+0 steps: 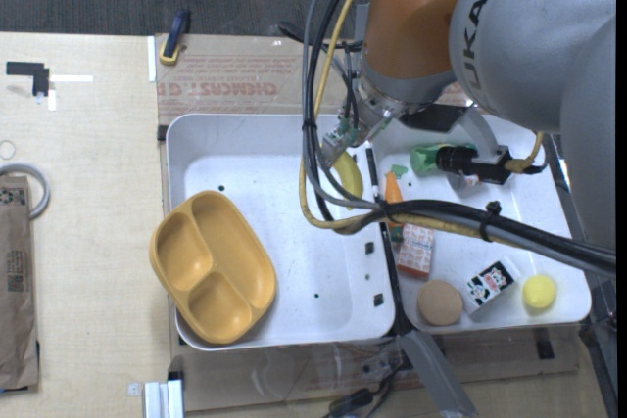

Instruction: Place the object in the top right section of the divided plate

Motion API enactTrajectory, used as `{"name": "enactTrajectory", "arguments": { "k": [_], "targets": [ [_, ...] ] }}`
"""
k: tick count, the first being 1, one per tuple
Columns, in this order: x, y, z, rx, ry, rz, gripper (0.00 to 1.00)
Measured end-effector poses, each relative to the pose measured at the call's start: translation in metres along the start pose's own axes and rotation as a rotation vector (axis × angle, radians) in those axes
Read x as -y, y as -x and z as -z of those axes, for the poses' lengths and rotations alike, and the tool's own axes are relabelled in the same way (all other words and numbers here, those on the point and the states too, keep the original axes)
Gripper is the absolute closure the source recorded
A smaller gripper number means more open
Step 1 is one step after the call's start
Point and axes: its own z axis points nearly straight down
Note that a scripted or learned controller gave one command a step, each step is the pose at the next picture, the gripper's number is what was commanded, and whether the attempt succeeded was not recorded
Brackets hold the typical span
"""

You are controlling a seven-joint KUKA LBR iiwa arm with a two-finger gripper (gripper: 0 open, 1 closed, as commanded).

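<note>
While the arm (509,24) leans over both bins, I see the gripper (338,147) low at the divider's 12 o'clock end, touching a banana (348,174); whether it is clenched, I cannot tell. At 8 o'clock from it, the divided plate (212,266) lies in the left bin (294,240).
</note>
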Motion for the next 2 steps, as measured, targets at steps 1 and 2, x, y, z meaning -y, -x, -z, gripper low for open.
{"name": "enactTrajectory", "arguments": {
  "k": [1,2],
  "targets": [
    [-0.080,-0.010,-0.132,-0.001,-0.001,-0.010,1.00],
    [-0.087,-0.072,-0.152,0.000,0.000,0.018,1.00]
  ]
}}
